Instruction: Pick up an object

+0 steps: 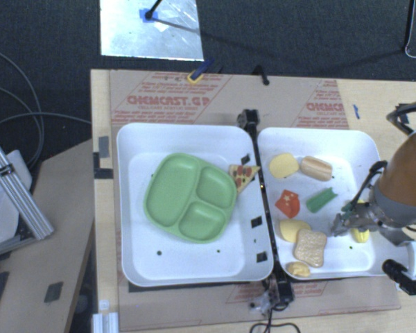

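The right bin (364,144) holds toy food: a yellow round piece (283,165), a hot dog bun (316,168), a red pepper-like piece (288,203), a green piece (321,199), a pale yellow piece (293,229), a slice of toast (310,248) and a small yellow piece (298,270) at the front rim. My gripper (345,222) hangs low over the right part of this bin, just right of the toast and below the green piece. A small yellow object (360,236) lies right beside it. A pizza slice (243,176) rests in the left bin near the divider.
The left bin (135,255) carries a green divided plate (191,197). A black divider clamp (263,207) runs between the bins. The arm's orange band (410,179) and grey body fill the right edge over the bin's right rim. Cardboard (229,96) lies under both bins.
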